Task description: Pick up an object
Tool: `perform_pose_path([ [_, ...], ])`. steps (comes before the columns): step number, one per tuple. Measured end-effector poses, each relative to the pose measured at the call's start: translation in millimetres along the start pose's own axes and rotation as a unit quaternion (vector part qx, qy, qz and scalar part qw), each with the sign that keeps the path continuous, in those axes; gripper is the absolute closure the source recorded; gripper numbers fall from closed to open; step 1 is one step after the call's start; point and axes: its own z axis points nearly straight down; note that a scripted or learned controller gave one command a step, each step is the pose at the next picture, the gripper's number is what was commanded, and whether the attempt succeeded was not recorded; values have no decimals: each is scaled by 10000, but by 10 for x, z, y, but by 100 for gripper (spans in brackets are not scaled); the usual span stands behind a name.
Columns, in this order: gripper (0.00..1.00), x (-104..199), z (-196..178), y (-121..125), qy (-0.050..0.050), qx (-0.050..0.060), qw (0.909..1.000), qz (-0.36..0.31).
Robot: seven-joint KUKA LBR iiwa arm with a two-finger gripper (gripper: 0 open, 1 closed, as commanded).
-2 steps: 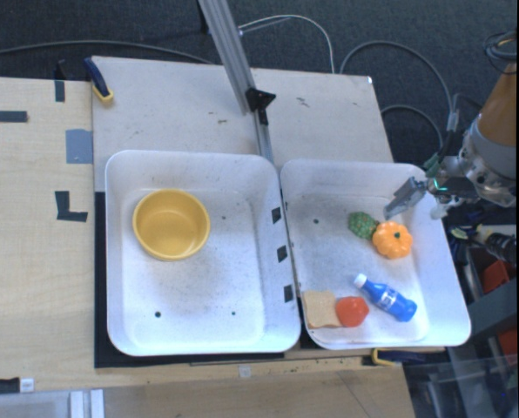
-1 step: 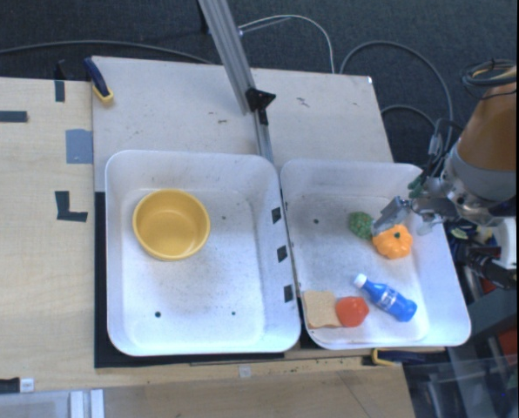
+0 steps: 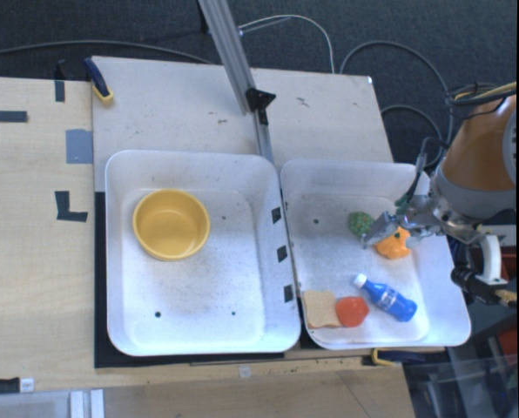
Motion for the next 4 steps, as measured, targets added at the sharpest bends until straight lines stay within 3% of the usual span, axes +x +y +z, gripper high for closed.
perform_pose_path([
  [1, 0, -51, 619, -59, 5, 13, 10000, 2],
  [2, 100, -44, 484, -43, 5, -11, 10000, -9],
  [4, 100, 32, -380, -57, -7, -45, 10000, -4],
])
